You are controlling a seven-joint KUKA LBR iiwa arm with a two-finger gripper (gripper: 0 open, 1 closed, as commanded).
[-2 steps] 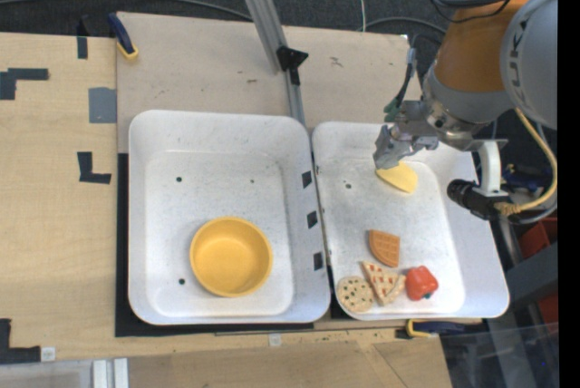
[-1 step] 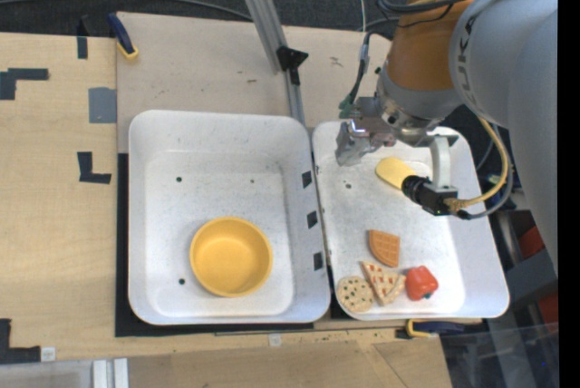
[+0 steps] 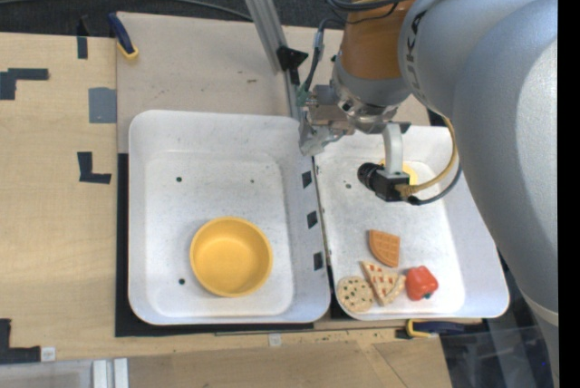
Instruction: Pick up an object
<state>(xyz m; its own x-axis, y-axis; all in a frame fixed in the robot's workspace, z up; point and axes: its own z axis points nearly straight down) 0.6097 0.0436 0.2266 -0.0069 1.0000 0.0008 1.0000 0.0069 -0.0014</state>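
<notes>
My gripper hangs over the far left corner of the right bin, just by the divide between the two bins, with nothing visibly in it. Along that bin's near edge lie an orange waffle piece, a pizza slice, a round cookie and a red pepper. A pale yellow thing shows at the middle of the right bin, partly hidden by the robot's wrist. A yellow bowl sits upright in the near part of the left bin.
The arm's big grey body covers the right side and the far end of the right bin. A slanted grey pole stands behind the bins. The wooden bench stretches to the left, with an orange-tipped clamp at the back.
</notes>
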